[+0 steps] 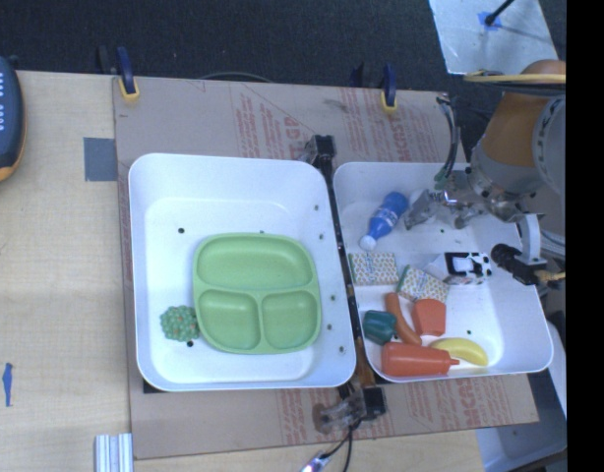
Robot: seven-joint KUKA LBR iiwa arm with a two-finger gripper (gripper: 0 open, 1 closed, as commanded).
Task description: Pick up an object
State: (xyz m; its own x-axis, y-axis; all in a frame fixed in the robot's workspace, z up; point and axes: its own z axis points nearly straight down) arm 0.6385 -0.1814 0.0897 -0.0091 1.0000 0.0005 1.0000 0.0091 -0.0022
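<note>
- There are two white bins side by side: the left bin (145, 264) and the right bin (523, 337).
- They sit on a brown cardboard sheet (243, 116) with faint red printing on it. The letters are too faint to read.
- Two blue clamps (127, 75) grip the far edge of the cardboard.
- The left bin holds one green plate (255, 291) with three sections, and one small green bumpy ball (179, 323) touching the plate's left side.
- The right bin holds many small things.
- One blue bottle (385, 216) with a white cap lies at the far left of that bin. I cannot read any label on it.
- Two patterned cloth squares (374, 266) lie in the middle, near each other.
- One black and white toy (469, 265) lies to the right of them.
- At the near side there is one yellow banana (462, 350), three orange-red pieces (417, 361) and one dark green piece (377, 327), all close together.
- The claw (442, 207) hangs over the far part of the right bin, just right of the bottle. Nothing can be seen in it, and I cannot tell if it is wide or narrow.
- A dark gadget with an orange edge (1, 116) lies at the far left of the bench.
</note>
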